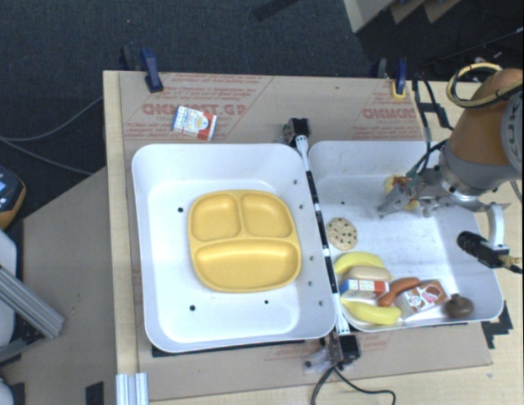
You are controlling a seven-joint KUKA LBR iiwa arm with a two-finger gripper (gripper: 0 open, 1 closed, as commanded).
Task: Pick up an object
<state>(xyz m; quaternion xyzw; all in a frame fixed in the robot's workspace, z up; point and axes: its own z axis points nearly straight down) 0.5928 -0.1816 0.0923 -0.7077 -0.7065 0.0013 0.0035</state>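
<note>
- Two white bins sit side by side on the bench [118,226]; I see the arm [485,137] reaching in from the right, its hand [407,194] over the far half of the right bin [371,154].
- I judge this the approach step: nothing is lifted, and the hand is well apart from the pile of things at the near end of that bin.
- I can't tell how far open the hand is; I see nothing between its fingers.
- Nearest pick is probably the cookie [341,233], lying flat just beside the bin's left wall; being round, it has no long axis.
- A banana [369,312] lies in the near corner with its long axis running left to right, curved, and a sausage [399,288] beside it runs left to right, tilted slightly far at its right end.
- Next move, as I judge it, calls for travelling nearer and left, then lowering with the fingers across the chosen thing's short side.
- A yellow divided plate [243,240] lies in the left bin [160,167].
</note>
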